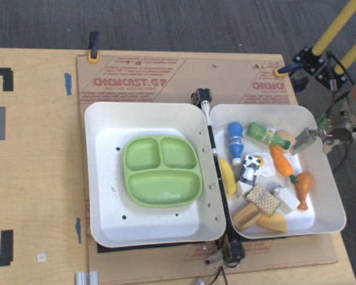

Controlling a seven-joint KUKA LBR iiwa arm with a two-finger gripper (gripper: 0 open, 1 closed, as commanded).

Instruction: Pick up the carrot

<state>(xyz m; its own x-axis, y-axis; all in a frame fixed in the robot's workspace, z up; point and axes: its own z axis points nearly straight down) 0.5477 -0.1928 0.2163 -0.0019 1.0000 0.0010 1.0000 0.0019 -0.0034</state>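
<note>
The desk (29,177) fills the frame, with a cardboard sheet (166,76) under two white bins. The left bin (101,159), at centre, holds a green divided plate (162,171). The right bin (326,206), at right of centre, is crowded, and that crowding is the main risk. The carrot (281,160) lies in its upper right part, pressed in among neighbours: a green bottle (268,135) just above its top end and a toy drumstick (304,187) just below and right of its lower end. Fingers closing there could pinch the drumstick or bottle instead, or nudge the carrot sideways out of reach. Since both carrot and drumstick are orange, a mistaken target seems possible too.

The gripper (305,138) sits at the bin's upper right rim, just right of the carrot's top. I cannot tell how its fingers are set; nothing is visibly between them.

The carrot is small, orange and tapered, lying at a slant, with a green tip at its lower right end. It looks smooth and may slip.
</note>
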